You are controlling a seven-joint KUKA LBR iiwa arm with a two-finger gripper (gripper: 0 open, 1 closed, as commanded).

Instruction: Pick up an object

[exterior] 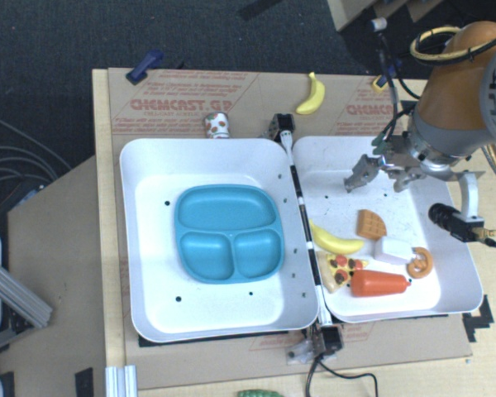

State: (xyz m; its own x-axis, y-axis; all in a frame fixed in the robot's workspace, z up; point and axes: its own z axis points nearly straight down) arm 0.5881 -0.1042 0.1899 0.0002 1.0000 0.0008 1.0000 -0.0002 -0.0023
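My gripper [382,177] hangs over the back part of the right bin [455,296], open, with nothing between its fingers [358,177]. In front of it, apart from it, lie several toy foods: a brown cookie [369,223], a yellow banana [335,240], a pizza slice [339,272], an orange-red carrot [379,284], a pretzel [419,262] and a small white piece [388,251]. They cluster in the bin's near half.
The left bin [140,180] holds a blue divided plate [228,231]. On the bench behind the bins lie a second banana [312,96], a small spotted toy [217,124] and a blue object [143,67]. A black fitting [450,219] sticks out near the right bin's right wall.
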